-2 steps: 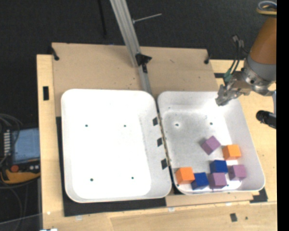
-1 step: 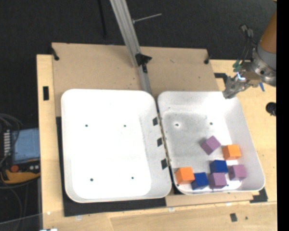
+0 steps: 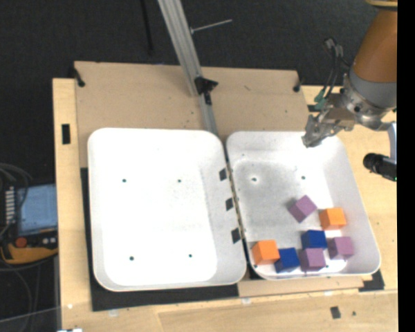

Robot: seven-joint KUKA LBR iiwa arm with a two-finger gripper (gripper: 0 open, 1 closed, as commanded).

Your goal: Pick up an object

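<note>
Seven blocks (image 3: 304, 207) clustered at near end of right bin (image 3: 277, 147), easy to reach from above. Gripper (image 3: 312, 138) above far rim, apart from them; jaws impossible to tell, nothing held.

A pale wooden bench (image 3: 187, 95) stands on dark carpeted floor (image 3: 69, 19); a slanted aluminium rail (image 3: 182, 37) rises from its far edge, and beyond its left edge lie cables (image 3: 3, 178) and a blue-screened pendant (image 3: 34, 213)

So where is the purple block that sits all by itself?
That purple block lies in the right bin, near its middle, tilted, just up-left of an orange block and above the blue block.
</note>
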